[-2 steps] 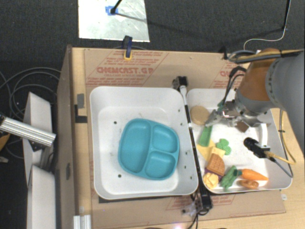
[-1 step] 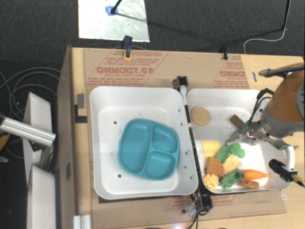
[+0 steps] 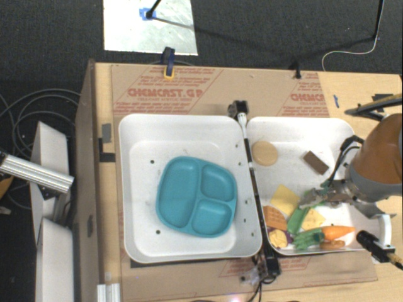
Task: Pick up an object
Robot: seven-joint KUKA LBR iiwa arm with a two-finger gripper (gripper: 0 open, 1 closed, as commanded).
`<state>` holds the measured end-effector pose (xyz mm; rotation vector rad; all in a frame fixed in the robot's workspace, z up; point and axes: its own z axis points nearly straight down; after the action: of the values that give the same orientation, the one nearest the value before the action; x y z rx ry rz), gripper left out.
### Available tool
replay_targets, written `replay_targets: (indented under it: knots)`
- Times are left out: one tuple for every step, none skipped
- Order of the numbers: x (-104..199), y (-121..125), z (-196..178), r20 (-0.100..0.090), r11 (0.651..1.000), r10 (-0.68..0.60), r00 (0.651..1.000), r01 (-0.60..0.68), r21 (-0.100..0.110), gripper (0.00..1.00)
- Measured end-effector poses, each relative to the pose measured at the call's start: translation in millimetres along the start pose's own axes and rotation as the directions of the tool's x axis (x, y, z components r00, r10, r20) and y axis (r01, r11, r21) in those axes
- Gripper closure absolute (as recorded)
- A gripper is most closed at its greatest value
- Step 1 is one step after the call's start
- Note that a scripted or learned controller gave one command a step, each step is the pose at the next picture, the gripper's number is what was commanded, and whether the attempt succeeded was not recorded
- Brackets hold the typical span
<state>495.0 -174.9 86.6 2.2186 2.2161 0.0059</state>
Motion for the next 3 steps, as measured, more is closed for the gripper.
replay_targets:
  knots:
    - [18,93,2,0.001,1.000,-0.011,1.000,0.011,-0.004,0.00]
    - [-7,140,2,0.002,1.000,-0.007,1.000,0.007,-0.001,0.00]
    - [-33,138,2,0.001,1.000,-0.002,1.000,0.002,0.002,0.00]
